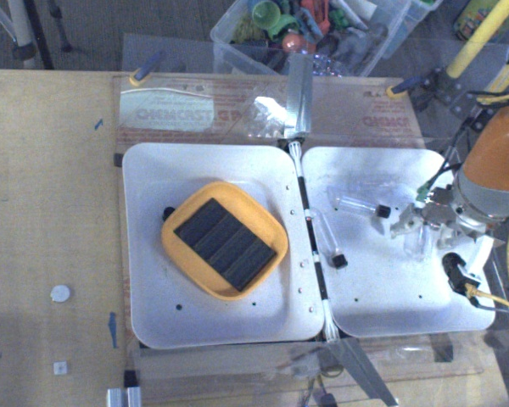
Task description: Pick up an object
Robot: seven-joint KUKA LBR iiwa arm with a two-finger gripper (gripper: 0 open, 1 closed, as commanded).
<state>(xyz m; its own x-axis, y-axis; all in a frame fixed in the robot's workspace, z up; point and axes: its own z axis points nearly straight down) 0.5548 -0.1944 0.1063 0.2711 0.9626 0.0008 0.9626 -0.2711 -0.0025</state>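
Note:
A yellow rounded block with a black ribbed top (225,240) lies in the left bin (144,176), slightly left of its middle. In the right bin (382,299) a clear plastic tube with a dark cap (362,206) lies near the middle, and a small black piece (338,261) sits close to the divider. My gripper (414,225) hangs low over the right bin's right half, just right of the tube's capped end. Nothing shows clearly within it.
A clear strip (327,236) lies along the right bin's left wall. Behind the bins stands a clear tub of toys (322,11). Cardboard (195,108) lies under the bins, and bare wooden bench (42,185) extends left. Black cables (458,270) hang off the wrist.

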